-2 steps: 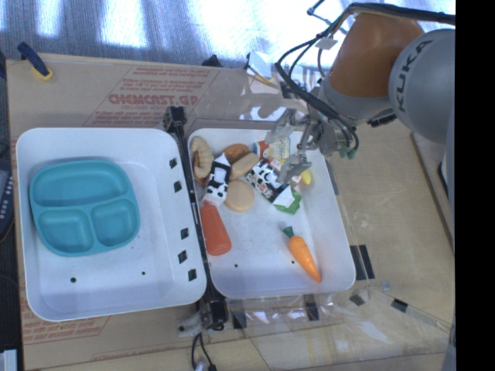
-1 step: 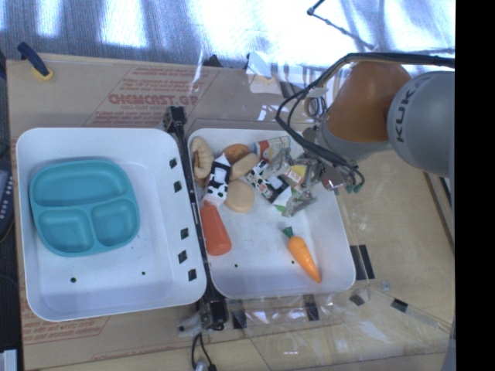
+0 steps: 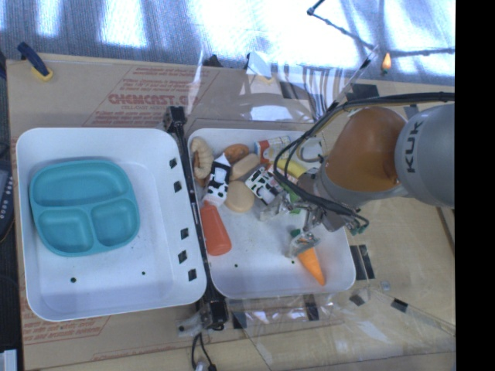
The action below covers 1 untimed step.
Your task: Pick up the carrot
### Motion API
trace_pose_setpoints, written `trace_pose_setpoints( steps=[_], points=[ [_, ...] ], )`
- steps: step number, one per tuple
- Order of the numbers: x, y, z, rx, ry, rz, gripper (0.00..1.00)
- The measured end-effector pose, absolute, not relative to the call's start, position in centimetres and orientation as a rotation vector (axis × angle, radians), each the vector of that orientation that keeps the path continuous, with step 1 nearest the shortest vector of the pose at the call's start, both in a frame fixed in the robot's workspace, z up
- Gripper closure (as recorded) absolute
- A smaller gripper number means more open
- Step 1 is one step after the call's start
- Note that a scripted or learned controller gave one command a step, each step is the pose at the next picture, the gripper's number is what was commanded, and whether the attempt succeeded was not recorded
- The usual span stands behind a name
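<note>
Brown cardboard (image 3: 147, 99) covers the bench, printed with red lettering near the top left. Behind it runs a grey ribbed surface (image 3: 93, 14), perhaps a mat or floor, striped with bright patches of light that wash out the middle. A blue and yellow clamp (image 3: 35, 62) sits at the cardboard's far left edge. Clear plastic sheeting (image 3: 263, 83) glints behind the bins.

The gripper (image 3: 303, 224) hung over the right bin (image 3: 255, 280), just above the carrot (image 3: 312, 263). An orange bottle (image 3: 215, 227) lay near. A teal tray (image 3: 83, 205) sat in the left bin (image 3: 100, 292).
</note>
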State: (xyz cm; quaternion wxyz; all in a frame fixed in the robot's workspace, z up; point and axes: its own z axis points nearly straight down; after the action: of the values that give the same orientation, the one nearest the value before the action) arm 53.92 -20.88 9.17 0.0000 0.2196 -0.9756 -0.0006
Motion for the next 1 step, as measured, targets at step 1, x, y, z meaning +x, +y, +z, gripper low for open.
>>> trace_pose_setpoints(
  steps=[1],
  points=[
    [49.21, -20.88, 9.16, 1.05, -2.96, -0.003, 0.0]
  ],
)
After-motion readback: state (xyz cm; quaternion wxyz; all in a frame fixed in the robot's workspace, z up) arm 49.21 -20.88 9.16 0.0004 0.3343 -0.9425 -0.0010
